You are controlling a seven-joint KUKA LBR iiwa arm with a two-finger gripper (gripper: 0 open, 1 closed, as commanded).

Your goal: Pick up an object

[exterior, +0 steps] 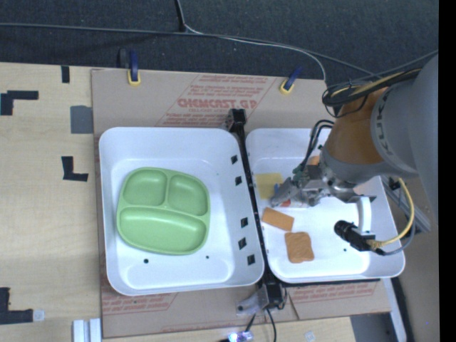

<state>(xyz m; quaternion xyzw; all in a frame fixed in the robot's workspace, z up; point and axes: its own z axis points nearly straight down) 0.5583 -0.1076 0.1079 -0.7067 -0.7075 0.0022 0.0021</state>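
From above, the gripper (pixel 291 191) hangs low in the right bin (pixel 377 262), its grasp impossible to tell, near a yellow block (pixel 268 184) and two orange pieces (pixel 278 219). "CHEMCAST GP" marks the cardboard (pixel 206 105); a green plate (pixel 164 210) fills the left bin (pixel 114 262).

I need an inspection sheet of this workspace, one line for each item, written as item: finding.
Surface: two shallow white bins, left bin and right bin, on printed cardboard.
Job's things: pale yellow flat block and two orange-brown flat pieces in right bin.
Clutter: green three-compartment plate in left bin.
Grippers: gripper low over right bin, beside yellow block; grasp unclear.
Cables: black cable across dark background; yellow cable on arm.
Surroundings: two yellow clamps on cardboard edge.
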